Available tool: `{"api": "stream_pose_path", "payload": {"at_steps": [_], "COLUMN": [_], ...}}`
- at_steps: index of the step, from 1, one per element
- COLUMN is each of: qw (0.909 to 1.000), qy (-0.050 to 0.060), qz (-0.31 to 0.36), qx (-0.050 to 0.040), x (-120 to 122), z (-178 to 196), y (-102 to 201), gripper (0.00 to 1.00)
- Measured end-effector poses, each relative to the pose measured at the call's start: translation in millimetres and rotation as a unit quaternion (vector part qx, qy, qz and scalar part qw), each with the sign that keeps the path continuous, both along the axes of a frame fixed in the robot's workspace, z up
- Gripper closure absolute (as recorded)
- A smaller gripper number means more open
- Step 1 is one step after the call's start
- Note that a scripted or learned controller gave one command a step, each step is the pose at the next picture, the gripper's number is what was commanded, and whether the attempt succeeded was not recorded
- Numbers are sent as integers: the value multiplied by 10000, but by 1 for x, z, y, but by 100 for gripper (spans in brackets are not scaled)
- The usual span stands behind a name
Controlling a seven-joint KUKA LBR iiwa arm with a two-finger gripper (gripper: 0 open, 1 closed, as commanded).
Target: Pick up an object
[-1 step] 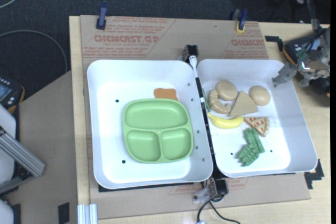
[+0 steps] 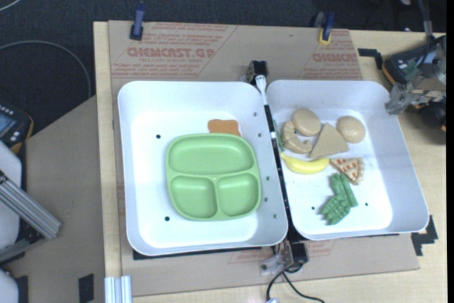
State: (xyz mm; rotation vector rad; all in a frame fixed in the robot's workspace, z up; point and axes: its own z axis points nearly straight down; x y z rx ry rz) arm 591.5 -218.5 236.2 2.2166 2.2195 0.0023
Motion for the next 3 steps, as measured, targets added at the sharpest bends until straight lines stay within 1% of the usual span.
{"api": "stream_pose_path", "payload": {"at_steps": [1, 2, 3], "qw": [10000, 10000, 10000], "qy": [7, -86, 47], "qz": [9, -4, 2], "qx": [3, -34, 17], "x": [53, 8, 33], "z": [-43, 203, 131], "y": [-4, -7, -5], "gripper": [100, 100, 100]}}
